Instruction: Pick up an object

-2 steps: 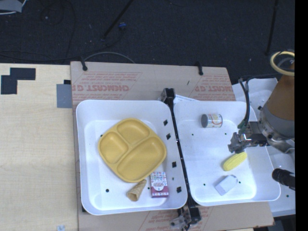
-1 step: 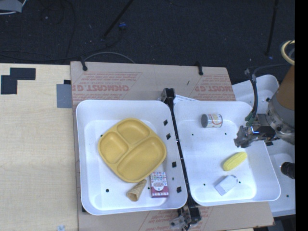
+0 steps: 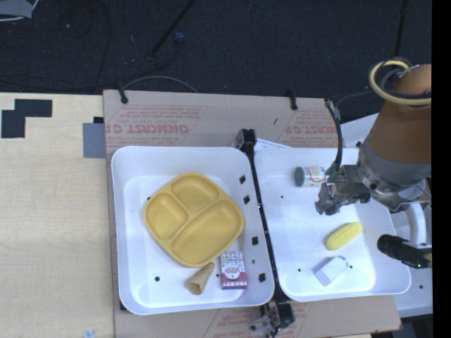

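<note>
Counter (image 3: pixel 56 210) of pale wood carries my two white bins side by side, the left bin (image 3: pixel 134 189) holding a yellow divided plate (image 3: pixel 193 218) with a cone-shaped piece (image 3: pixel 200 278) and a small pink-and-white carton (image 3: pixel 232 270) just below it. My grey arm (image 3: pixel 402 136) reaches over the right bin (image 3: pixel 296 273), and my pincer (image 3: pixel 331 199) hangs low above the bin floor, between a small jar lying on its side (image 3: pixel 310 176) and a yellow corn cob (image 3: pixel 343 235); whether it is open or closed I cannot tell from this slant, and I see nothing held in it. A small white block (image 3: pixel 330 271) lies nearer the bin's front edge. My judgement: the pincer sits over bare floor beside its nearest candidates, so a descent from here may close on nothing. The jar and corn look rounded, and a glancing touch could roll either aside. The block seems the steadier choice, though it lies well apart from me.
</note>
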Controlling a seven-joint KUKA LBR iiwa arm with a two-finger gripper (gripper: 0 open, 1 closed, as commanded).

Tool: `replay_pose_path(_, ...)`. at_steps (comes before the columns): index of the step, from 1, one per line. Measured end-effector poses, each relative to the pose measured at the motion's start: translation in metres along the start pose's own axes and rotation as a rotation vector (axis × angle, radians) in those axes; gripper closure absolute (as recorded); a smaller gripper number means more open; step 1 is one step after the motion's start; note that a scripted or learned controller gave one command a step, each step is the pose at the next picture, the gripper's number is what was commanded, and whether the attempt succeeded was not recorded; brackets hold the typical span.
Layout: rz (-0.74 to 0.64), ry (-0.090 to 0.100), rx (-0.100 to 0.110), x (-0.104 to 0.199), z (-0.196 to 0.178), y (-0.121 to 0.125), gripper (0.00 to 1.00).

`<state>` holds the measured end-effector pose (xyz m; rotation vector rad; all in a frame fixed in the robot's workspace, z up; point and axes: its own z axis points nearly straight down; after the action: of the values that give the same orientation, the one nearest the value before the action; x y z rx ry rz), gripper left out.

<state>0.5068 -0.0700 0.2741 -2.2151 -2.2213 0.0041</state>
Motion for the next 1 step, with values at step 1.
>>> replay_pose_path(1, -0.001, 0.000, -0.002, 0.0462, 0.0186, 0.0291, 1.00)
